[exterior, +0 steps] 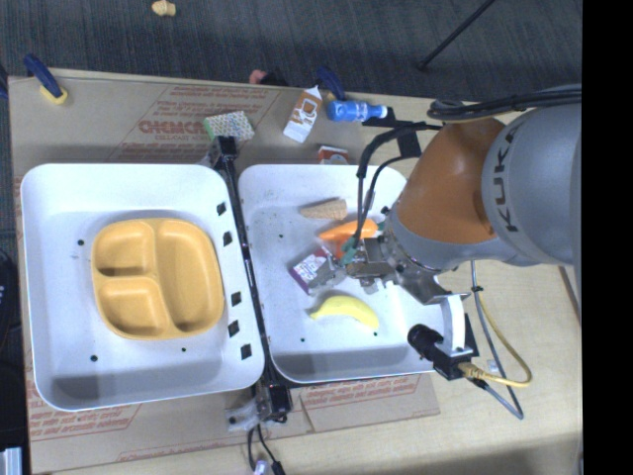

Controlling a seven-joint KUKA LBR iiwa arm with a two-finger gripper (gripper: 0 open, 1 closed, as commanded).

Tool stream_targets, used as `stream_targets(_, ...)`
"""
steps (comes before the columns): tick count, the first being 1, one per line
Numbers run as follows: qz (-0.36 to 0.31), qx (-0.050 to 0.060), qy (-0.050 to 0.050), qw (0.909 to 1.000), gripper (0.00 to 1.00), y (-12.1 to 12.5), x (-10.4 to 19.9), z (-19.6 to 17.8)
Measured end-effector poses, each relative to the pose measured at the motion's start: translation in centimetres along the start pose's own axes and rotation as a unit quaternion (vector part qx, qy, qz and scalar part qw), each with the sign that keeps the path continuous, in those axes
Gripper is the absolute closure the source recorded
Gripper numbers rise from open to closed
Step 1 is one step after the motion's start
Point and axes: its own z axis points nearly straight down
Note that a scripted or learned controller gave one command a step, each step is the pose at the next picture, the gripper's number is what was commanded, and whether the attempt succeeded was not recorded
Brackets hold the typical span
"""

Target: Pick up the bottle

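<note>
Overhead, a tan cardboard-covered bench (148, 132) against dark carpet (247, 18) beyond the far edge, with one small yellow scrap (163, 8) lying on the carpet. Two white bins side by side: left bin (40, 265) with one yellow divided tray (158, 275); right bin (287, 354) with one banana (344, 310), one purple packet (310, 268), one tan roll (324, 208), one orange piece (346, 232). One bottle (354, 112), blue-capped, lying outside on the bench past the right bin's far edge, beside one small carton (303, 115). Two blue clamps (45, 79) at the far edge. One gripper (356, 258) low over the right bin's middle, near the packet; jaw spacing impossible to tell.
</note>
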Motion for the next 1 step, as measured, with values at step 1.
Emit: stream_targets(1, -0.003, 0.001, 0.0, 1.0, 1.0, 0.05, 0.02, -1.03)
